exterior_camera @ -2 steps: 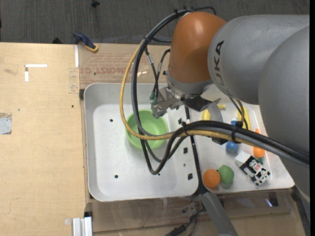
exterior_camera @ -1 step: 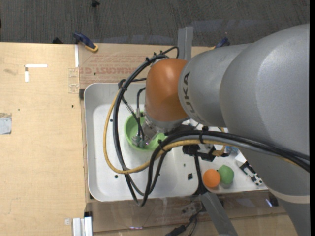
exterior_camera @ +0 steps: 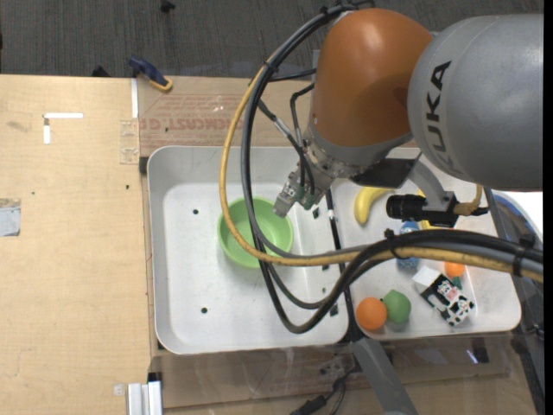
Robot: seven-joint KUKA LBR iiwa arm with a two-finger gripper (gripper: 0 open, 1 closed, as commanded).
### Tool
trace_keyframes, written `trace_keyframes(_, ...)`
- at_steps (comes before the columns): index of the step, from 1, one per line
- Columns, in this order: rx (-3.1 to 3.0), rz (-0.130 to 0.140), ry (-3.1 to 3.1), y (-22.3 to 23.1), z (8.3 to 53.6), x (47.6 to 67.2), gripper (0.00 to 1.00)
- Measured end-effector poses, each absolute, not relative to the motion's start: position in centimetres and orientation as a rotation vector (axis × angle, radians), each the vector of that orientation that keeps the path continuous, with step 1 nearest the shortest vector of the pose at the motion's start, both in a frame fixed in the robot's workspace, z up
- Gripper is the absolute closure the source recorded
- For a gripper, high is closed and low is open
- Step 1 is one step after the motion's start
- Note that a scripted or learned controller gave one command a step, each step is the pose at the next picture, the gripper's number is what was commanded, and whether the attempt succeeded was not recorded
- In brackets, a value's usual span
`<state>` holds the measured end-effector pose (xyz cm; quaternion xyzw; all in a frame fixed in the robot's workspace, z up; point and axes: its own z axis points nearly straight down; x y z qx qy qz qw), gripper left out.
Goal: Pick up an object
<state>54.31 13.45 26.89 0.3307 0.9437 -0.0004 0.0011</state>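
The grey and orange arm (exterior_camera: 415,85) covers much of the right bin (exterior_camera: 497,322), and cables (exterior_camera: 259,258) cross both bins. The bins sit on a plywood bench (exterior_camera: 69,232) beside dark carpet (exterior_camera: 86,15). A lime-green bowl (exterior_camera: 251,232) rests upright in the left bin (exterior_camera: 173,258), toward three o'clock. The gripper (exterior_camera: 289,199) hovers at the bowl's one o'clock rim; its state is unclear.

Gripper (exterior_camera: 292,199) fingertips too small and dark to judge as spread or closed. Green bowl (exterior_camera: 251,232) just below the gripper, crossed by yellow and black cables (exterior_camera: 259,253). Banana (exterior_camera: 368,204) right of the gripper, upper end covered by the arm (exterior_camera: 415,85). Small box (exterior_camera: 448,299) far lower right, printing unreadable. Arm cut off at the right edge.
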Motion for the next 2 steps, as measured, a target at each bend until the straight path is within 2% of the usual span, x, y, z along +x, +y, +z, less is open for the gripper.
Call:
trace_keyframes(1, 0.262, 0.000, 3.129, 12.0, 29.6, 51.6, 1.00)
trace_keyframes(2, 0.254, 0.001, 3.129, 14.1, 9.2, 52.2, 1.00)
